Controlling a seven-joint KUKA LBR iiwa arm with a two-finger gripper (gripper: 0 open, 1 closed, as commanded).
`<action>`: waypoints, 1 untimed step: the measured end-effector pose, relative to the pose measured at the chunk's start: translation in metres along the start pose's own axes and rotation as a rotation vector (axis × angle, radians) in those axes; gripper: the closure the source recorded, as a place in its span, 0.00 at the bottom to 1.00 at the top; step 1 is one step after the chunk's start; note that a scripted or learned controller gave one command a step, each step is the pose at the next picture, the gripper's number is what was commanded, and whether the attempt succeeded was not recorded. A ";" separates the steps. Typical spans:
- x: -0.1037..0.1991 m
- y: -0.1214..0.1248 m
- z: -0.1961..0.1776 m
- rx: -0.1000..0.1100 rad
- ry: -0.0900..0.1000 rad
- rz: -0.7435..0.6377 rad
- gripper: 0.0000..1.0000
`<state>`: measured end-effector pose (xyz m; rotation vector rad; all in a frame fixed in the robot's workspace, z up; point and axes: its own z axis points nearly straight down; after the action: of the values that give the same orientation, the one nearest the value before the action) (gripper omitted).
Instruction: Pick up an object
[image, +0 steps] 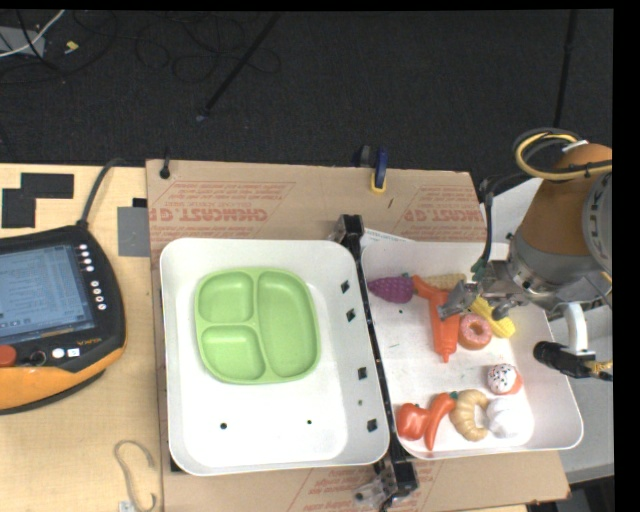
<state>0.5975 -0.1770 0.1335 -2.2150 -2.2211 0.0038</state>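
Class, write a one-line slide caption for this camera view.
Gripper low over toy food in the right bin; green divided plate in the left bin.

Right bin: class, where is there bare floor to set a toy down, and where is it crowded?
In the right bin, bare floor lies left of the orange carrot, below the purple grapes, above the red pepper. It is crowded around the gripper and along the near edge.

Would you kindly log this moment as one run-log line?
gripper: low in right bin, over carrot, beside donut | grasp: unconfirmed | left bin: green tray
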 end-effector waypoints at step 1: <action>0.001 0.006 0.040 -0.020 -0.010 -0.002 0.00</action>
<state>0.6034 -0.1758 0.0935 -2.2280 -2.2377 -0.0081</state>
